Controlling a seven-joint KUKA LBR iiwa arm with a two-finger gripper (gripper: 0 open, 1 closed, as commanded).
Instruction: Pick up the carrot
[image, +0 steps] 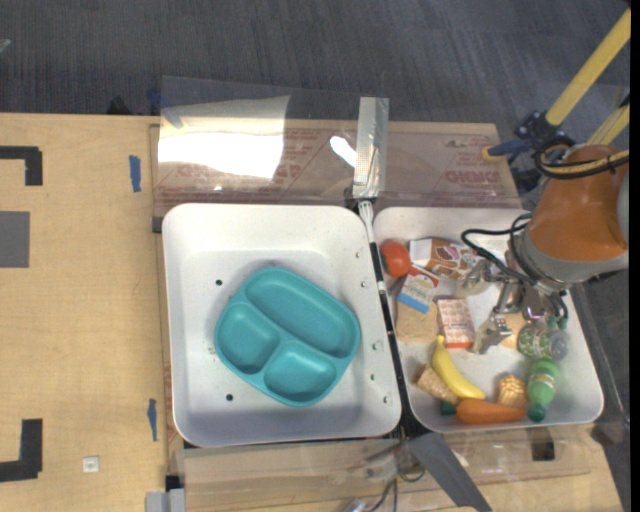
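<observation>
The carrot (489, 411) is orange and lies flat along the near wall of the right bin (588, 398), just below a yellow banana (452, 370). My gripper (516, 322) hangs over the right side of that bin, up and to the right of the carrot and well apart from it. Its two metal fingers (497, 328) stand apart, open, with nothing between them. The orange band of the arm (578, 215) rises above it at the right edge.
Around the carrot lie a piece of corn (511, 388), a green bottle (542, 385), a small snack box (455, 322), other packets (448, 260) and a red fruit (395, 258). The left bin (190, 250) holds a teal divided plate (288, 335).
</observation>
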